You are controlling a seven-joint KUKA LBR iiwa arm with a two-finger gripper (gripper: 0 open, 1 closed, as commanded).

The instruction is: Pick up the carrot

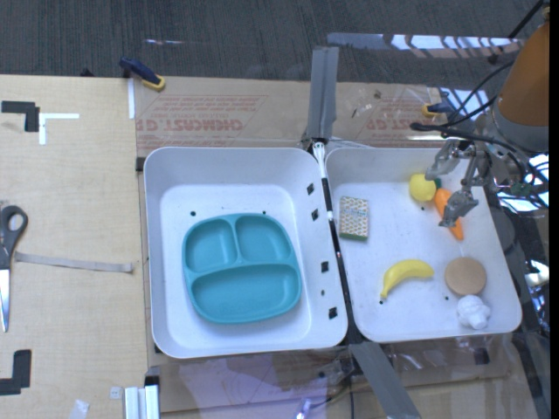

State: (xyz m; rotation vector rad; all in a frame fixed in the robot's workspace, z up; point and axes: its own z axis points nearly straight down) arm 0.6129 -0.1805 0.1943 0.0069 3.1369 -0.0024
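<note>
Carrot (449,213) position: right-hand bin (384,321), upper right area, close to the bin's right wall; it is a short orange piece lying at a slant, its lower tip pointing toward the bin's near right side. Gripper (458,180) position: directly above the carrot, reaching in from the right under the arm's orange band (529,77); the two metal fingers (464,201) hang downward, one toward the yellow fruit and one over the carrot; the finger over the carrot overlaps its upper part, so contact cannot be told from overlap; whether the fingers are spread or pressed together cannot be told from this angle, and no grip on the carrot can be confirmed. Neighbouring items in the same bin: a small round yellow fruit (422,188) just beside the carrot on its left; a speckled green sponge block (354,216) near the dividing wall; a banana (404,276) lower in the middle; a tan round disc (465,277) below the carrot; a white lumpy object (472,311) in the near right corner. Left-hand bin (157,234): one teal divided plate (242,267), three compartments. Bench (70,199) left of the bins: scissors (9,251) at the edge.
</note>
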